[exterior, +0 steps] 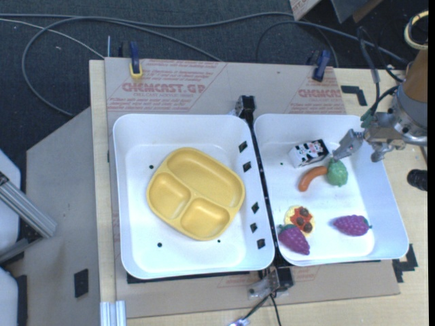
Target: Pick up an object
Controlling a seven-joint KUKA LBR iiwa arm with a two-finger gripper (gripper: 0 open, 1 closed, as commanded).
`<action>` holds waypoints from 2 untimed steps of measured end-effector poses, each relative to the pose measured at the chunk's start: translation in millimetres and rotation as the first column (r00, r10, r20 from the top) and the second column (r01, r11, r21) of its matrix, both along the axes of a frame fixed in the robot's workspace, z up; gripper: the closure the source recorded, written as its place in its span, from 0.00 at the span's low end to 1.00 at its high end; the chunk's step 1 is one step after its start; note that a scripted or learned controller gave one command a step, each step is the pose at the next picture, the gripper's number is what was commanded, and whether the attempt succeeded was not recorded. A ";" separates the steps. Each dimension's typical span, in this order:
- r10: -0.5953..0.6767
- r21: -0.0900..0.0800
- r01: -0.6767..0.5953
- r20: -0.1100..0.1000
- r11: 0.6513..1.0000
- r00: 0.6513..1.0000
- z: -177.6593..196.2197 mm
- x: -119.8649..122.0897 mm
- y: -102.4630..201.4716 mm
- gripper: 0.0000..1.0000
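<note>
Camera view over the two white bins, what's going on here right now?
A robot arm reaches in from the right, its gripper open above the upper part of the right bin, holding nothing. Nearest it lie a green toy, an orange sausage-shaped toy and a small black-and-white box. Two purple grape bunches and a small pizza toy lie nearer the front. The left bin holds a yellow divided plate.

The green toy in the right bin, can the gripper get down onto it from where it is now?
Probably yes. The gripper hangs just right of and above the green toy, with nothing over it. The orange sausage touches its left side and may get nudged or grabbed along.
</note>
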State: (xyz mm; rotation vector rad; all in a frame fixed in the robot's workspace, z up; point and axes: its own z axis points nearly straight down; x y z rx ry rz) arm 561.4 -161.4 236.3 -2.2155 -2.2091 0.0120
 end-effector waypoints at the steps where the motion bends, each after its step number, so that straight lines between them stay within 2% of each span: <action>1: 0.003 -0.003 -0.003 0.013 1.000 1.000 7.2 2.6 0.4 0.00; 2: 0.003 -0.001 -0.003 0.009 1.000 1.000 -37.9 -2.6 6.7 0.00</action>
